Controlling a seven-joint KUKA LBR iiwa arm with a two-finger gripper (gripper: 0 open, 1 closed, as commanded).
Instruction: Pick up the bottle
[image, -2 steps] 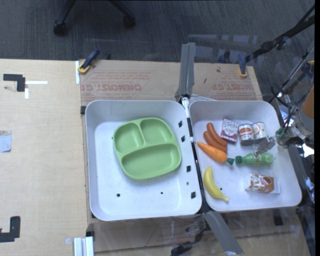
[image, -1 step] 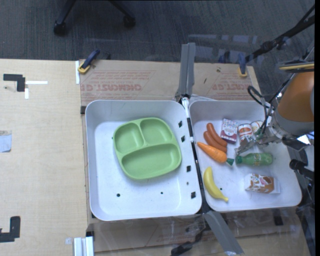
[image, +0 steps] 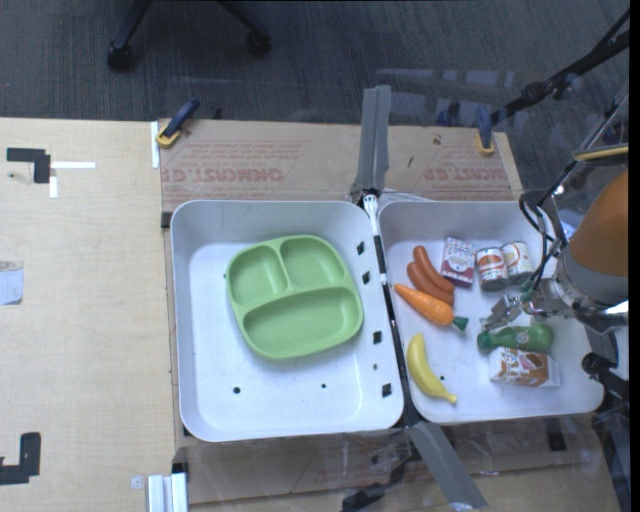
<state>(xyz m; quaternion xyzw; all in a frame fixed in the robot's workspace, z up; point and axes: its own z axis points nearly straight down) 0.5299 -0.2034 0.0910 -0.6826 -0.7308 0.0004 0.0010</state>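
Bottle, green, lies on its side in the right bin, near that bin's right wall; carton just in front of it, cans behind it, carrot and banana to its left. Gripper sits just above the bottle's left end; finger spacing unreadable, cannot tell; no object visibly between them. Left bin holds a green plate.
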